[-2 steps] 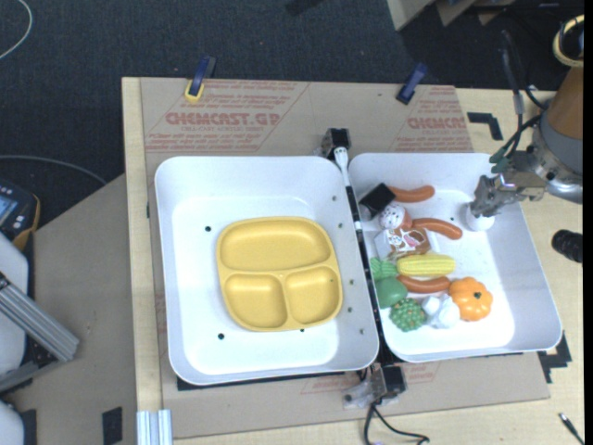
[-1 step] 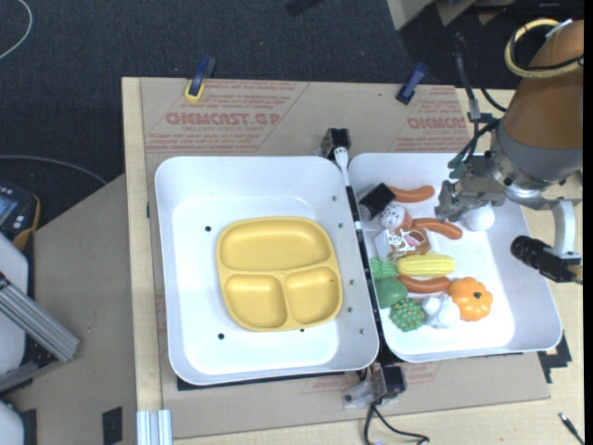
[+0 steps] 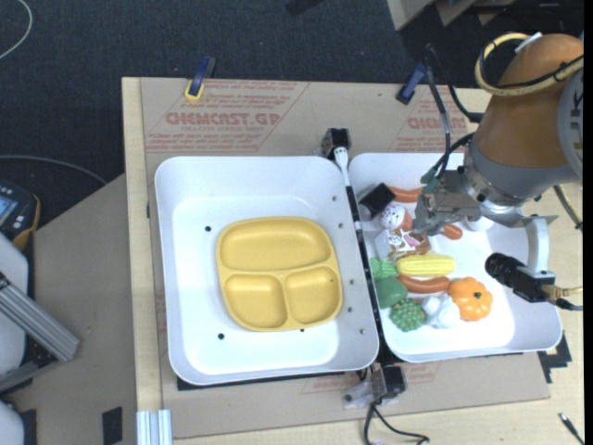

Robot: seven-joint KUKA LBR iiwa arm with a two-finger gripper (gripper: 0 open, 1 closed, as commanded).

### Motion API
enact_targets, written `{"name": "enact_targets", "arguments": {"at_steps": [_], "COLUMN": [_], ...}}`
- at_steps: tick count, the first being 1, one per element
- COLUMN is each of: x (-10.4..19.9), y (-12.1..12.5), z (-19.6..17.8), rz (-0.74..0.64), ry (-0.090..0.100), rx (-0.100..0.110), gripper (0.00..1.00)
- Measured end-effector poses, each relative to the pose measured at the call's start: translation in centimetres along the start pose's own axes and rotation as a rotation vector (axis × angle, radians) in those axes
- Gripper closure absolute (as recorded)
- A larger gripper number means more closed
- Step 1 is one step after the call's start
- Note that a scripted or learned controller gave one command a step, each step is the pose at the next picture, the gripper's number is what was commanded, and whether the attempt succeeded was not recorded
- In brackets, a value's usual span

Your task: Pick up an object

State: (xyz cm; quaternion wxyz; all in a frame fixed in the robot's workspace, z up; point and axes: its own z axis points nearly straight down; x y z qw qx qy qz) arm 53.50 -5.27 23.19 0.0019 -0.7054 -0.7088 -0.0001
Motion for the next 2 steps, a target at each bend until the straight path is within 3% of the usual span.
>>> {"name": "enact_targets", "arguments": {"at_steps": [2], "x": [9.1], "y": [-2.1], "z": [0.3], "rz": [0.000], "ry": [-0.001], "rx": [0.001], "gripper": [1.00]}}
